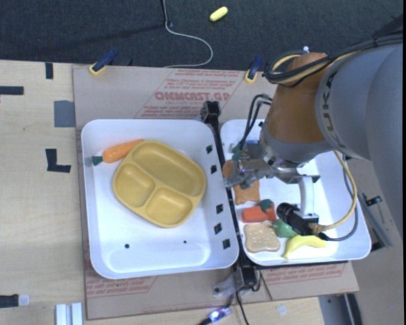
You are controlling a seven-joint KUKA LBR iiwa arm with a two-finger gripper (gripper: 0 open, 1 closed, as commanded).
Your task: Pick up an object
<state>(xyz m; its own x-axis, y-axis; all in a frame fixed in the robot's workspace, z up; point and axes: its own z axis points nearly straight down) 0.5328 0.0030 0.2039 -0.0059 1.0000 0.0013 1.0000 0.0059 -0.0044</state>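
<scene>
Gripper (242, 175) low over the brown item (246, 193) at the right bin's (348, 249) nine-o'clock wall – grasp state cannot be told (wrist occludes) – risks snagging the rim.

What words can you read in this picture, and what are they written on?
"CHEMCAST GP" in red on the brown cardboard sheet under the bins; the smaller red lines around it are too blurred to read.
Grey letters on the arm, perhaps "KUKA", are cut off and unclear.
</scene>
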